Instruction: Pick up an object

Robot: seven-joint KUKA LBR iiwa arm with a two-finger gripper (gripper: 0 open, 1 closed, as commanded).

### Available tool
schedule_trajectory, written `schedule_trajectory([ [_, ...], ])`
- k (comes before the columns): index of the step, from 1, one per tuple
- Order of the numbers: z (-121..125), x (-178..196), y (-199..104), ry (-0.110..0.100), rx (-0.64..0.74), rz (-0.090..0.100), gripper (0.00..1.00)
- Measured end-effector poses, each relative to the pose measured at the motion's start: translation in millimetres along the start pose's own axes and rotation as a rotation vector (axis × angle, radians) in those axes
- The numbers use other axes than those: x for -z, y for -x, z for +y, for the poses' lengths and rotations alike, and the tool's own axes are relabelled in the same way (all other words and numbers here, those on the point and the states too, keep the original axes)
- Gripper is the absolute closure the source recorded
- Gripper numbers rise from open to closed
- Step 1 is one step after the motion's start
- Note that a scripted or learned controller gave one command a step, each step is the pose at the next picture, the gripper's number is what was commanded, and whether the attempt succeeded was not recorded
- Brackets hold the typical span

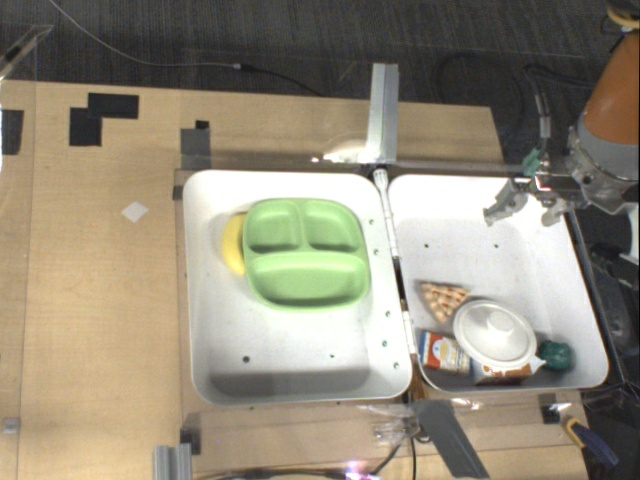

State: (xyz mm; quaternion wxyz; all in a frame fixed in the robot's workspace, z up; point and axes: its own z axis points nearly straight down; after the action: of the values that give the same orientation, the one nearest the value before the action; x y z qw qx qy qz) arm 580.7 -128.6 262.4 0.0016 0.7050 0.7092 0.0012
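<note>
1. Gripper (522, 204) sits over the far right corner of the right bin (450, 230), fingers spread apart with nothing between them. Probably parked high and off to the side, so the camera gets a clear look at the contents.
2. Candidate objects all crowd the near edge of the right bin: white lidded bowl (494, 332), slice of pizza (442, 296) touching its far-left side, small carton (446, 353) tucked partly under the bowl on the near side, green toy (556, 353) near the near right corner.
3. They are well apart from the gripper, so no pick is started yet, I'd judge.
4. Left bin (290, 368) holds a green divided plate (304, 251) toward its far edge; a yellow object (232, 244), maybe a banana, pokes out from under the plate's left side.
5. The clutter is tight: the bowl overlaps its neighbours, so the green toy looks the easiest grab.
</note>
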Motion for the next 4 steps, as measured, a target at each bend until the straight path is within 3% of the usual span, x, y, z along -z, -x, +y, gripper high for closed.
schedule_trajectory([
  [1,-9,-110,-44,-0.003,-0.008,0.001,0.0],
  [2,-51,-146,-43,-0.001,0.175,0.001,0.0],
  [3,-66,-173,-29,0.011,0.27,-0.002,0.0],
  [4,-93,-88,7,0.002,0.285,-0.001,0.0],
])
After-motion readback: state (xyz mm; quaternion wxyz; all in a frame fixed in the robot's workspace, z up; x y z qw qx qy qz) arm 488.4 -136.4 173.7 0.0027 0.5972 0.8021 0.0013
